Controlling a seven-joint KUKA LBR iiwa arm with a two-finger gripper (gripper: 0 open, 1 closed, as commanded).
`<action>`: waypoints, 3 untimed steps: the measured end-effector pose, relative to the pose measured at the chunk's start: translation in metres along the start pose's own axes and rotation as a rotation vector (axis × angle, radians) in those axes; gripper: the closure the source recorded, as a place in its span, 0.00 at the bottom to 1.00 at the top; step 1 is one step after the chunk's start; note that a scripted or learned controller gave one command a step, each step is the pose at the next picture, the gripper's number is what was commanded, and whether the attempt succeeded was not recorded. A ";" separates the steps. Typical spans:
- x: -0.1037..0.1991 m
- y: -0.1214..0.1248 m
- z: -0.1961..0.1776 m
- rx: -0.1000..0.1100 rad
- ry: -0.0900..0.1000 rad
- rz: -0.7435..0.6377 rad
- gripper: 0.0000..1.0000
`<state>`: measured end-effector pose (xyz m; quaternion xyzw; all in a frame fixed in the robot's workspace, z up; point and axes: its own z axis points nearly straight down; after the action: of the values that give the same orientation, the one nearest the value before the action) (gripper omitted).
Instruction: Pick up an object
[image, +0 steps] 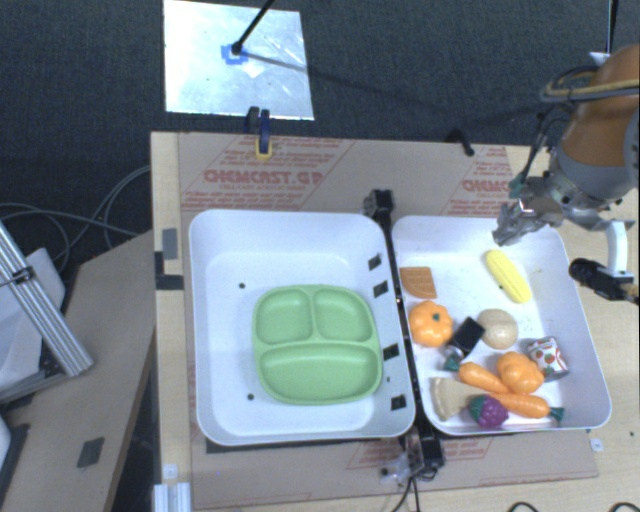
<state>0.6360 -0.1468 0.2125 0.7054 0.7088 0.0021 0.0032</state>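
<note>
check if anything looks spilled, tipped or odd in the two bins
Nothing stands out. The toy foods, among them a yellow plastic corn cob and a small orange pumpkin, lie loose inside the right white bin. The green divided plate sits flat in the left white bin.

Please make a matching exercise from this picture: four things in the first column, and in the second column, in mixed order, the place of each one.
Things:
1. green divided plate
2. yellow corn
3. small pumpkin
4. purple grapes

Places:
A. near the front edge of the right bin
B. in the middle of the left bin
C. in the right bin, just below the gripper
D. in the right bin, close to the divider between the bins

Pairs: 1-B, 2-C, 3-D, 4-A
</note>
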 end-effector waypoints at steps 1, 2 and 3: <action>0.000 0.001 -0.013 0.004 0.001 -0.001 1.00; 0.047 0.001 -0.018 0.005 0.002 -0.004 1.00; 0.101 0.017 -0.015 0.003 0.002 -0.004 1.00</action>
<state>0.6525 -0.0461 0.2276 0.7041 0.7101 0.0015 0.0013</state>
